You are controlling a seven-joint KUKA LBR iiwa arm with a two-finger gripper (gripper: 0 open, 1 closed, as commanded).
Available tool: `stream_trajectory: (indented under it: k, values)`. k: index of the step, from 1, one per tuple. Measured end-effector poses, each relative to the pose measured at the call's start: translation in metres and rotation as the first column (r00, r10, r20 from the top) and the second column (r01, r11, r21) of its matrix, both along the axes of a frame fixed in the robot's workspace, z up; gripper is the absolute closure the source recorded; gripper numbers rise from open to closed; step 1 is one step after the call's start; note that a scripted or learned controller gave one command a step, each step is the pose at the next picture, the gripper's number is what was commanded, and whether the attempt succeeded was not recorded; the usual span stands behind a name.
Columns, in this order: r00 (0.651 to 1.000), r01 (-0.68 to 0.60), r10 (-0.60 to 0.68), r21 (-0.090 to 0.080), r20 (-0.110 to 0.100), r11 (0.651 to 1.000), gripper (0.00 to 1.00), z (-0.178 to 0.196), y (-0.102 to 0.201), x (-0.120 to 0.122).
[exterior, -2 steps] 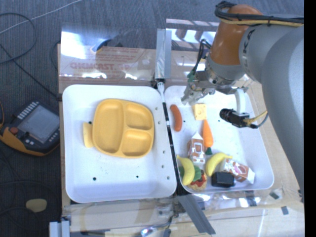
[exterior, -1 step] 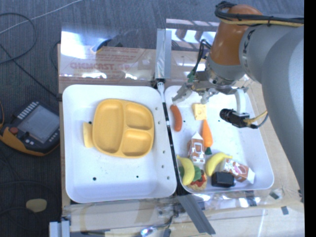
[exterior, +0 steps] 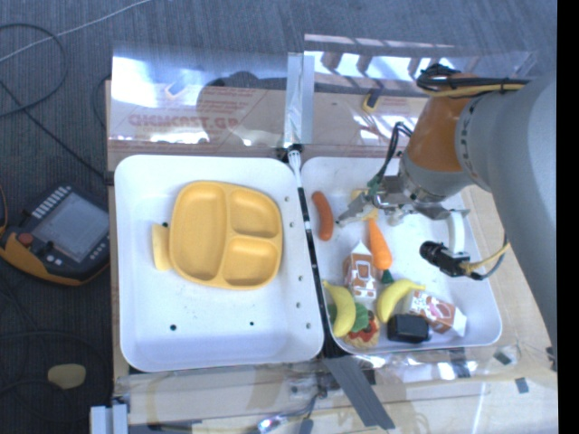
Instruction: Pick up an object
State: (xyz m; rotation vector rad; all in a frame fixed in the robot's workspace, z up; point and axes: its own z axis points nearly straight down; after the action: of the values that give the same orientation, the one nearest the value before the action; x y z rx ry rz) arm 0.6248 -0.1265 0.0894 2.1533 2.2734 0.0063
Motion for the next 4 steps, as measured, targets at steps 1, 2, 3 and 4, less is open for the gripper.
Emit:
stream_trajectory:
  k: [1,2,3,4]
  values:
    - [1.000,0.000,0.000,0.003,0.003,1.000,1.00,0.011,0.001,0.001]
    - [0.995,0.101,-0.101,0.002,-0.012,0.995,1.00,0.094,0.035,0.001]
    - [0.995,0.101,-0.101,0.002,-0.012,0.995,0.00,0.094,0.034,0.001]
    - [0.999,0.042,-0.042,0.002,0.001,0.999,0.00,0.000,-0.001,-0.016]
